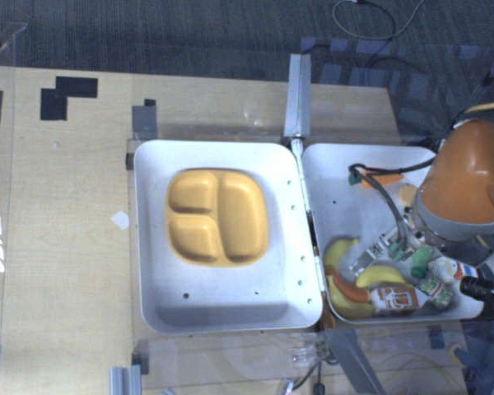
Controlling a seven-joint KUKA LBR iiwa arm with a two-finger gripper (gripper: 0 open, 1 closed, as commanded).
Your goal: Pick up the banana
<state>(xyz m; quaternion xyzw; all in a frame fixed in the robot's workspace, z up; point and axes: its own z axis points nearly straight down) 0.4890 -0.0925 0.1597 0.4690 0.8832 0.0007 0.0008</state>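
The banana (378, 276) is yellow and curved. It lies near the front of the right bin (346, 208), among other items. The grey arm with its orange band (469, 179) reaches in from the right. Its gripper (374, 256) is low over the pile, just above and to the left of the banana, between it and a yellow-green fruit (338, 253). The gripper's metal parts overlap the clutter, so contact with the banana cannot be judged.
A yellow divided plate (217, 216) lies in the left bin (230, 311). Around the banana sit a brown-labelled bottle (393, 300), a red and yellow item (347, 297) and a green-capped bottle (428, 271). A black cable (370, 175) loops over the right bin's back.
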